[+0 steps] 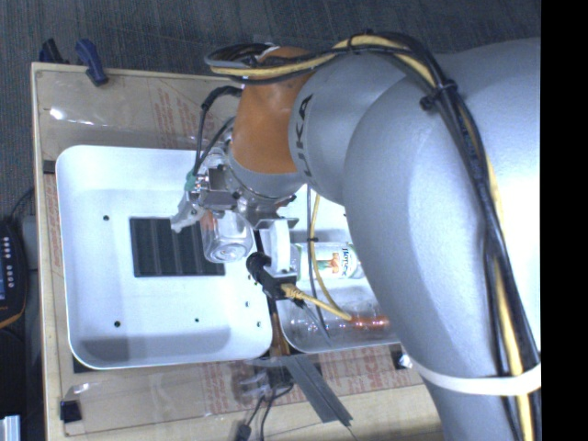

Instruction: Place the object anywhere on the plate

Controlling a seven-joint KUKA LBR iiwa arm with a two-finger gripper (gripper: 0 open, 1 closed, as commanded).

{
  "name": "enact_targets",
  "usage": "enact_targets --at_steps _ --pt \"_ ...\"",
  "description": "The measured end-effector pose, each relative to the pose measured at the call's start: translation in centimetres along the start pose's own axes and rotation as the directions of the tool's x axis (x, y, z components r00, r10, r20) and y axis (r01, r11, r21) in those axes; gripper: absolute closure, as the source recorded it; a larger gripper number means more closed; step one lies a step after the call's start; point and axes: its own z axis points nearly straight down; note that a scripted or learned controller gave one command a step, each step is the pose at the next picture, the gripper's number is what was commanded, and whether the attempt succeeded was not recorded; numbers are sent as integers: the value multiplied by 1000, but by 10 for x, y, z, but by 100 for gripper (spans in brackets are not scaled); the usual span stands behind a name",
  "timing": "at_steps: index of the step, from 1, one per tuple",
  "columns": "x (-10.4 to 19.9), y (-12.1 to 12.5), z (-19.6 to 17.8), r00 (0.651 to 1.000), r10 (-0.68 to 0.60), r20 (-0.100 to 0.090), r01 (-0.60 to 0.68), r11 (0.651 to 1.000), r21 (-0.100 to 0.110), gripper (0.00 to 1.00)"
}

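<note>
Bright, even light from overhead. The left white bin [92, 246] glares almost blown out, with soft grey shadow along its bottom wall. The arm [441, 200] shows a mild sheen. Focus is slightly soft throughout, grainy at the dark floor.

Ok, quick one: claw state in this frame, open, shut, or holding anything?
Claw: cannot be told. It sits low over the right side of the left bin, by the dark ribbed plate, its tips hidden under the wrist.
</note>
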Motion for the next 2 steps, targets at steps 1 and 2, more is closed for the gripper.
enact_targets --at_steps 1,2 --pt "-50 13 -5 999 50 0 -50 999 -2 100" --pt "-50 13 -5 999 50 0 -50 999 -2 0"
